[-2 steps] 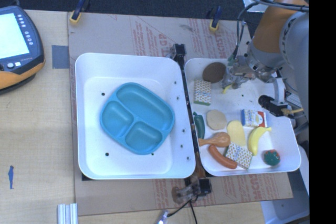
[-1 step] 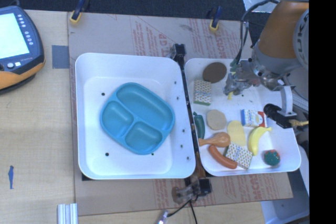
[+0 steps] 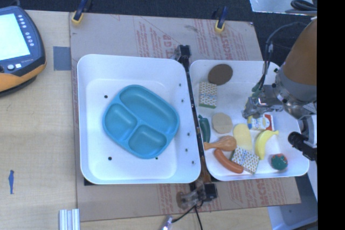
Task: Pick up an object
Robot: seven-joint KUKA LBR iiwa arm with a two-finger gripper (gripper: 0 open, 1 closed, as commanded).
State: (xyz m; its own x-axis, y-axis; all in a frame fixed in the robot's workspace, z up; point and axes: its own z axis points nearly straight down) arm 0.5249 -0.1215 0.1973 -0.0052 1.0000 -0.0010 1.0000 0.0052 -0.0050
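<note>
My gripper [image 3: 257, 109] hangs over the right side of the right bin [image 3: 243, 66], just above a small white and red carton [image 3: 263, 123]. Around it lie toy foods: a yellow cheese wedge [image 3: 242, 136], a banana [image 3: 264, 143], a beige round biscuit [image 3: 221, 123], a brown disc [image 3: 220, 74], a patterned block [image 3: 208, 95], a drumstick [image 3: 222, 143], a red sausage [image 3: 228, 161], a checked cracker [image 3: 246, 159], a green pepper [image 3: 205, 129] and a red and green ball [image 3: 278, 161]. Nothing visibly hangs from the gripper.
The left bin [image 3: 91, 78] holds a blue divided plate [image 3: 141, 121]. A teach pendant [image 3: 13, 46] lies on the bench at the far left. Blue and yellow clamps [image 3: 80, 11] [image 3: 220, 18] pin the cardboard at the back edge.
</note>
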